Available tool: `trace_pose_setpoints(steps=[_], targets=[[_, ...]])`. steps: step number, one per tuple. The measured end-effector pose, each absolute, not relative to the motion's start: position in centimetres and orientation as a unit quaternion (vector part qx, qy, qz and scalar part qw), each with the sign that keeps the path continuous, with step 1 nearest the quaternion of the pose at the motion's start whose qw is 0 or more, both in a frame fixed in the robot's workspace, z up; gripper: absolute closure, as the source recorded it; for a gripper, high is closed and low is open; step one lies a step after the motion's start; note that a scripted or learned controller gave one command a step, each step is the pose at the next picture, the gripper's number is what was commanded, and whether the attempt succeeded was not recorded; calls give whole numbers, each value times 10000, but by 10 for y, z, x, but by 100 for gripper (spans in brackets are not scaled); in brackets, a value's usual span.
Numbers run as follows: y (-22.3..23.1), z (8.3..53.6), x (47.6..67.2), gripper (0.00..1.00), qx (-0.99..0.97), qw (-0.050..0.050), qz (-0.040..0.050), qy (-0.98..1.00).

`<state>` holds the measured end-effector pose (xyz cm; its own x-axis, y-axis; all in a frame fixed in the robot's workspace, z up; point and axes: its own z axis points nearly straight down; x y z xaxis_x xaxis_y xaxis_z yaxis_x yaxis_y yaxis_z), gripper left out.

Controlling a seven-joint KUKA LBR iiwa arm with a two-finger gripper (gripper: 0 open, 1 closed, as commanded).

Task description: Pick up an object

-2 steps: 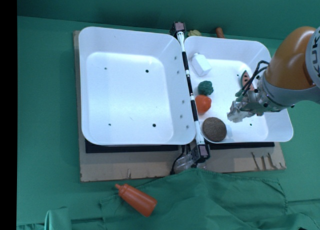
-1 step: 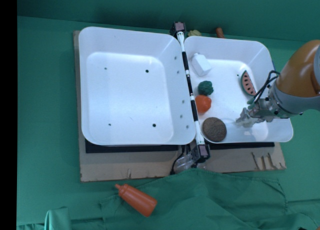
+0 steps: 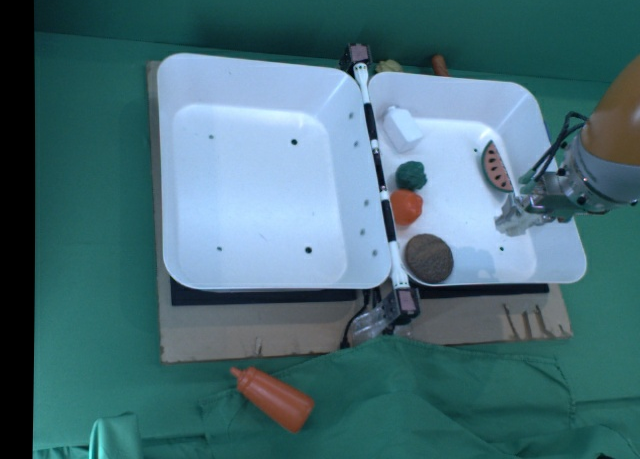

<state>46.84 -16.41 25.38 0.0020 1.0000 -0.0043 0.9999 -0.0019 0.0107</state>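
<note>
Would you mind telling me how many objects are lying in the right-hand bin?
5: a white block near the top left, a green piece, an orange piece, a brown disc and a watermelon slice. The pincer may hide more.

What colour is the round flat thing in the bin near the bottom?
Brown, with a speckled look. The round disc shows best in the camera view, lying in the right bin.

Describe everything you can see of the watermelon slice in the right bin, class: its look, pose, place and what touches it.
The watermelon slice is a small half-moon wedge, red on its face with dark seed specks and a thin green rind along its curved outer edge. It looks like a toy. It lies against the sloping right wall of the right bin, tilted with the slope. The gripper is just below and to the right of it, apart from it. Nothing else touches it.
</note>
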Motion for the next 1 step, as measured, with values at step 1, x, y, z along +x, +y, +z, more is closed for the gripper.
trace_pose_setpoints(steps=[1], targets=[[-164, 250, 468, 0, 7084, 21, 5, 7058]])
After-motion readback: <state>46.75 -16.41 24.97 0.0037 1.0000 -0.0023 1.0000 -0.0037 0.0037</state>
